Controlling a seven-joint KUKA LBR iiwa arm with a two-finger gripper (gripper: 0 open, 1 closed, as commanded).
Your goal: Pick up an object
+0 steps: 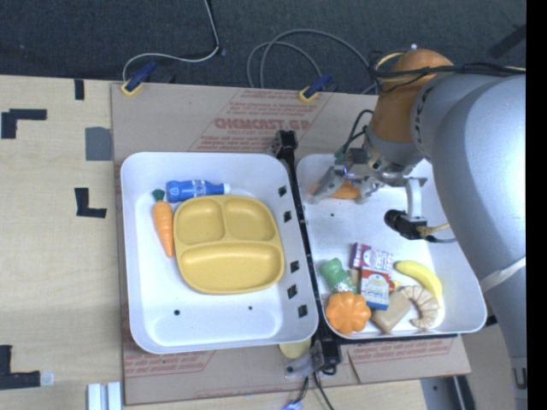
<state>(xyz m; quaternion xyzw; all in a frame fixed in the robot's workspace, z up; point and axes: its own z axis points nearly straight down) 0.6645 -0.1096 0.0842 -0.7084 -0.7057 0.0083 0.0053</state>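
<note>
The gripper [342, 183] hangs low over the far end of the right bin [461, 267], its metal tips angled toward the divider between the two bins; an orange piece [347, 192] lies right at the tips, but whether it sits between them, or how wide they stand, cannot be told from this angle. The other candidates crowd the bin's near end: a pumpkin [347, 312], a green bottle [335, 273], a small carton [376, 287], a banana [420, 275] and a croissant [423, 306]. In the left bin [141, 254] sit a yellow tray [229, 243], a carrot [162, 227] and a blue bottle [195, 190]. The likely risk: the piece sits near the bin wall, so a closing grasp may nudge it aside or pinch only its edge and lose it on the lift.
</note>
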